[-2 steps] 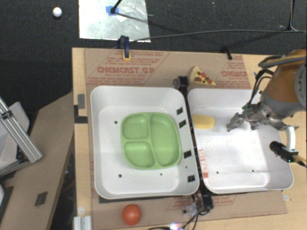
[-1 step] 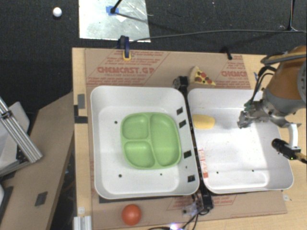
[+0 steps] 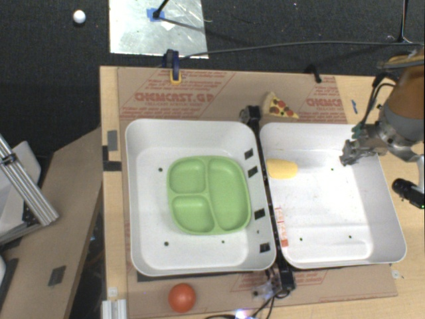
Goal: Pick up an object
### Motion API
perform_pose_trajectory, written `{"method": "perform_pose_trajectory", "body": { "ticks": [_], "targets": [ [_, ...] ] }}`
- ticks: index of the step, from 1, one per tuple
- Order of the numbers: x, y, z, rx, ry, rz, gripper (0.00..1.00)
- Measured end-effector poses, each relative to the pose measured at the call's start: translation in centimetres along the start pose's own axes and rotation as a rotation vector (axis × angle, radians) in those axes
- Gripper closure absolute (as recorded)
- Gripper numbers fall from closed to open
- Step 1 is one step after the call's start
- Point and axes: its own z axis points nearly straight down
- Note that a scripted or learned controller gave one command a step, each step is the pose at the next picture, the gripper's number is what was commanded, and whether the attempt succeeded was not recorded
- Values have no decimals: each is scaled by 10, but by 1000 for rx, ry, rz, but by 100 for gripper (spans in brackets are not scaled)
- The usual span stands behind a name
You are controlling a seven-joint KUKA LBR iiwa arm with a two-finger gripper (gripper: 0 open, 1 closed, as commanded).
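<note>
A yellow oblong object (image 3: 282, 170) lies in the right bin (image 3: 332, 244) close to its left wall. My gripper (image 3: 350, 154) hangs over the right bin's far right part, well to the right of the yellow object and apart from it. In the left bin (image 3: 143, 178) rests a green divided plate (image 3: 208, 194). A toy pizza slice (image 3: 279, 107) lies on the cardboard behind the bins. A red-orange ball (image 3: 182, 297) sits on the bench in front of the left bin.
The arm's grey wrist with its orange band (image 3: 405, 102) enters from the right over the right bin's edge. A foil sheet (image 3: 158, 17) and a small white ball (image 3: 80, 16) lie at the back. Metal rails (image 3: 23, 185) stand at the left.
</note>
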Motion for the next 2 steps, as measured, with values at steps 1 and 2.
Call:
{"method": "perform_pose_trajectory", "body": {
  "ticks": [1, 2],
  "targets": [
    [6, 2, -46, 1, 0, -2, 100],
    [6, 3, -96, 2, 0, -2, 100]
  ]
}}
